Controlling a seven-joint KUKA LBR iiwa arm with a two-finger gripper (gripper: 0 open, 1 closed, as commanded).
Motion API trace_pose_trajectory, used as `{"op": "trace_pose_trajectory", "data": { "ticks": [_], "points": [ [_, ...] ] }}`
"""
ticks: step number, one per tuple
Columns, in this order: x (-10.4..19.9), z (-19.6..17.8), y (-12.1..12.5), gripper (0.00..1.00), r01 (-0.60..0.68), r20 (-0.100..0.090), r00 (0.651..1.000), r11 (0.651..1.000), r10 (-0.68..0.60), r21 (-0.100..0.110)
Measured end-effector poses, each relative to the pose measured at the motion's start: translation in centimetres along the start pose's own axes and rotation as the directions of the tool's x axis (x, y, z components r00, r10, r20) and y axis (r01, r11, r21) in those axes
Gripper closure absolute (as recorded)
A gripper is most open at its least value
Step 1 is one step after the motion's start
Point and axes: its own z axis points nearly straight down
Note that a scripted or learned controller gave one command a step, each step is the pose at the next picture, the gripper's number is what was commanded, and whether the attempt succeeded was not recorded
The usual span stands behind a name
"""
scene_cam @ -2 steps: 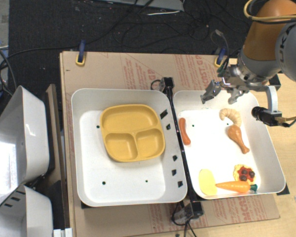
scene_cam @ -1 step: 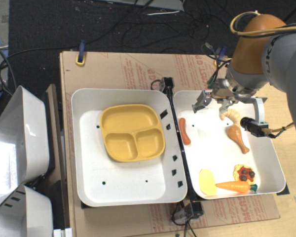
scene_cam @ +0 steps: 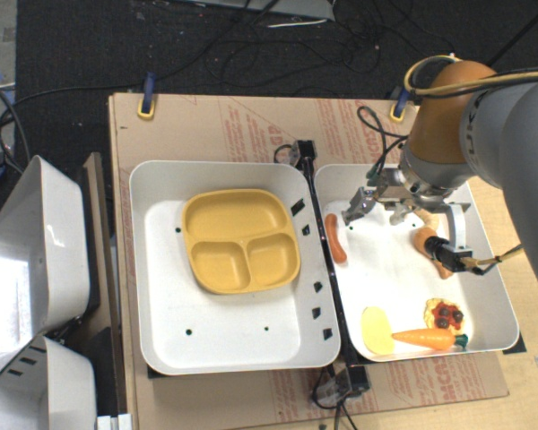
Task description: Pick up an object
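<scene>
Going with the toy sausage (scene_cam: pixel 336 238) as the easiest pick here. Lying flat in the right bin (scene_cam: pixel 493 285), lengthwise along the left wall and just beside it, in the upper half. Probably hollow plastic or rubber, so light, fairly stiff, smooth and rounded. Likely to roll or squirt out of a sloppy pinch. Best grabbed across the middle, squeezing the narrow width rather than end to end.

Gripper (scene_cam: pixel 379 210) hanging just up and right of the sausage, near but not touching, jaws spread apart with nothing between them.

Main snag: that left wall. Looks like barely any room on the wall side for 1 finger, so might mean coming down dead straight or nudging the sausage inward first. Just a guess though.

Other stuff around:
- brownish-orange lump (scene_cam: pixel 423 237) toward the right side of the same bin, close under the wrist, can't tell what exactly
- 3 bits along the bottom edge toward the lower-right corner: pale yellow blob (scene_cam: pixel 375 330), toy carrot (scene_cam: pixel 423 337), small yellow piece with red and dark dots (scene_cam: pixel 444 313), all well apart from the sausage
- over in the left bin (scene_cam: pixel 161 330), a yellow 3-compartment plate (scene_cam: pixel 240 240) plus a few small black bits (scene_cam: pixel 316 286) along the right side

None of that in the way, really.
</scene>
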Motion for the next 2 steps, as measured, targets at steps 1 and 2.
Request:
{"op": "trace_pose_trajectory", "data": {
  "ticks": [1, 2],
  "points": [
    [0.0, -1.4, 0.2, 1.00, 0.000, 0.001, 1.000, 1.000, 0.000, -0.006],
    [0.2, -7.7, 0.8, 1.00, 0.005, 0.002, 1.000, 1.000, -0.005, -0.012]
  ]
}}
